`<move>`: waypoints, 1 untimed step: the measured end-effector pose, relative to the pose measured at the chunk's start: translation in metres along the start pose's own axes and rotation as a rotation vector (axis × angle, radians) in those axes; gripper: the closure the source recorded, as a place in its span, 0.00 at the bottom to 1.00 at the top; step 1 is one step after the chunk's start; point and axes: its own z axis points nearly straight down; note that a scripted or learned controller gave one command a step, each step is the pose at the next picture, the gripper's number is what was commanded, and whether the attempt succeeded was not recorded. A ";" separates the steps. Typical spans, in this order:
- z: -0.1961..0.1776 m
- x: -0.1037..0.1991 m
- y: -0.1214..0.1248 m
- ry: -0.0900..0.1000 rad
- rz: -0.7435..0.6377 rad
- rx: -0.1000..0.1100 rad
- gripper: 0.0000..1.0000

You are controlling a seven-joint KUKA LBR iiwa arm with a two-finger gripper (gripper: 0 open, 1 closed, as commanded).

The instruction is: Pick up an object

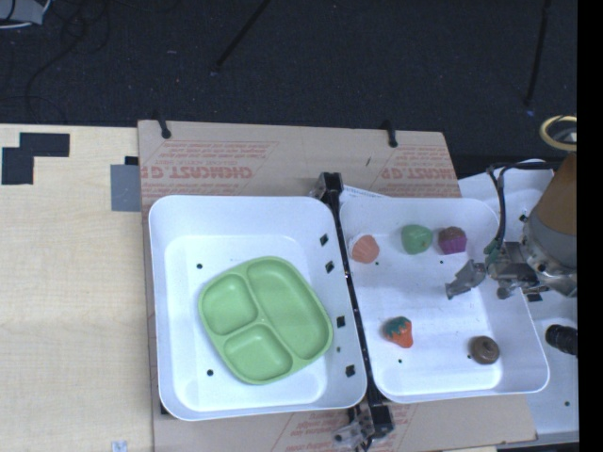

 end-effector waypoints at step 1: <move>-0.006 0.000 0.003 -0.003 -0.002 -0.011 0.00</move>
